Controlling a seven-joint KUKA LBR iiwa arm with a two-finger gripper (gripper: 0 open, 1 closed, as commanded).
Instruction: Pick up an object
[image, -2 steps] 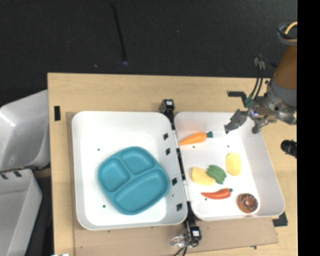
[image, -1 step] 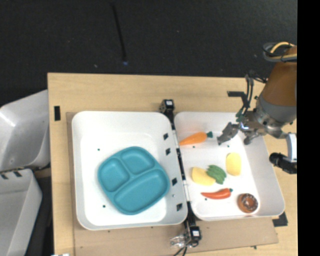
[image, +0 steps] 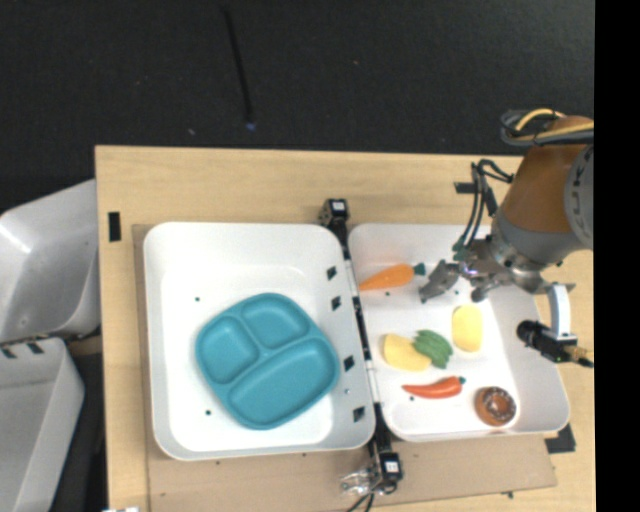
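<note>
Claw (image: 452, 282) open above right bin (image: 540, 405), just beside carrot (image: 386, 278)

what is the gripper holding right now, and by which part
Nothing that can be seen. The gripper hangs over the right bin, beside the carrot and above the yellow piece, with no object between its fingers.

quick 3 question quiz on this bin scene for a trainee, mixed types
1. True or false: the blue divided plate lies in the left bin.
2. Which item lies nearest the gripper? A) carrot B) red chili C) donut
3. Fill in: the green leafy piece touches the ____ piece on its left.

Key: 1 true; 2 A; 3 yellow
</note>
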